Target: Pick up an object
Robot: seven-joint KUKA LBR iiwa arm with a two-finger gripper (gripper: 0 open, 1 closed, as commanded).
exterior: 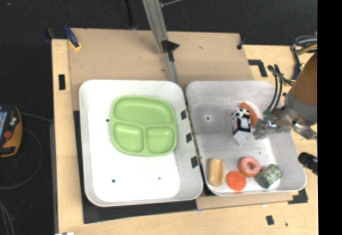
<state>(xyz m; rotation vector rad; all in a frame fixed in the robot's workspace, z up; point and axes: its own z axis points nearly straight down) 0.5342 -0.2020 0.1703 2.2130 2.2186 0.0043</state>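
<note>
Gripper (262, 130) state: I cannot tell; it sits low in my right bin (214, 98), just beside the black-and-white toy (242, 120). Left bin (96, 175) holds a green tray (143, 125). Right bin's front edge: bread roll (215, 171), donut (248, 165), tomato (236, 180), can (269, 174).

plate (143, 124) in left bin (96, 175) — toys (four) (248, 166) in right bin (214, 98)
</note>
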